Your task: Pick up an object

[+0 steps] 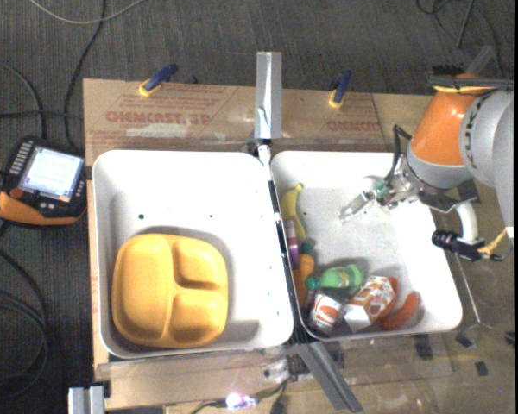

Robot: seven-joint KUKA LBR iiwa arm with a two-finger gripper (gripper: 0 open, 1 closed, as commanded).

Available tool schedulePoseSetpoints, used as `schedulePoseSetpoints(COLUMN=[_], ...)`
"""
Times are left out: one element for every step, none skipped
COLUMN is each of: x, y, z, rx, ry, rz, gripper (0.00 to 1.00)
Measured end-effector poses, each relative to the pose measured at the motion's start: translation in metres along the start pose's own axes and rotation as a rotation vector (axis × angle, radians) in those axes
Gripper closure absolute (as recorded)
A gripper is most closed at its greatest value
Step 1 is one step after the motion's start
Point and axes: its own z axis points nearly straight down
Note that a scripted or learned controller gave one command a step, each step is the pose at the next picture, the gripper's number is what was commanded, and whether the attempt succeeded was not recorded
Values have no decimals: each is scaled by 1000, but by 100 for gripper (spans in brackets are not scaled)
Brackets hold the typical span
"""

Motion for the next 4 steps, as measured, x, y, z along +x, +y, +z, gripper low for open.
schedulePoseSetpoints(x=[-30,38,-14,47], y=[40,19,48,38], z=[-1,0,0,0], rx=[22,5,12,5], ry=[24,0,14,0], rz=[-48,-83,-3,-18], gripper=[0,0,0,0])
